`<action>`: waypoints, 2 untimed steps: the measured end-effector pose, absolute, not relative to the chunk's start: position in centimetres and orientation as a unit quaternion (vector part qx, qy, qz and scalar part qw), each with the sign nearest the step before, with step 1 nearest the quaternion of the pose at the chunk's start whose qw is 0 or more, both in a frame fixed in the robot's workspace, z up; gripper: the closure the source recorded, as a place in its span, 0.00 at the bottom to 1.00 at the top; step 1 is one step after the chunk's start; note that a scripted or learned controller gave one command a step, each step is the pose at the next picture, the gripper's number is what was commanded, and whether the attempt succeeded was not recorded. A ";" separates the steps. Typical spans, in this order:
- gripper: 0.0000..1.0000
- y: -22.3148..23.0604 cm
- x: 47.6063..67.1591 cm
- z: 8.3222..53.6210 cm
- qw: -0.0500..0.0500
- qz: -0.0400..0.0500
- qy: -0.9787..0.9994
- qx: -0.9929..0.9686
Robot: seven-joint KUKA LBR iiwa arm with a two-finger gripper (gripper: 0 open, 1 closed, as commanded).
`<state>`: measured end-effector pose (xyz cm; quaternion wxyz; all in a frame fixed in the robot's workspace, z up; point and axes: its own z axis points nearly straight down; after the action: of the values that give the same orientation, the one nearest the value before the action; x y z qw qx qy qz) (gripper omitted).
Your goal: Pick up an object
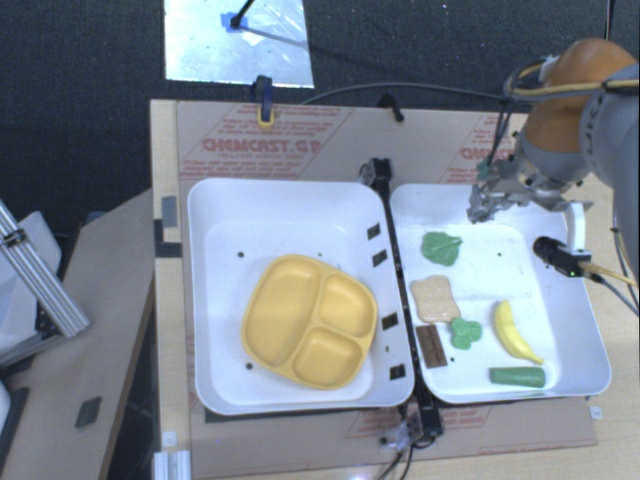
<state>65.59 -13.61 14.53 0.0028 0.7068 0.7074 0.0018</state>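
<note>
Gripper [484, 208], finger state cannot be told, hovers over the right bin's [590, 353] far edge. Toy banana [514, 331] lies near that bin's front right: judged light, rigid, slippery; grasp across its middle.

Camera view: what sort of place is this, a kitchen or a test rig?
Most likely a lab bench for robot picking trials, not a kitchen. Two white bins sit clamped side by side on a board, the food is toy-like: a banana and a yellow divided tray, and the gripper hangs over the right bin.
</note>
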 end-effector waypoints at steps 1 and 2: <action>1.00 -13.7 64.9 20.6 0.003 0.002 0.707 0.707; 1.00 -13.7 65.0 21.7 0.001 0.001 0.708 0.706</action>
<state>64.99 -13.68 21.70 0.0013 0.7059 0.7083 0.0010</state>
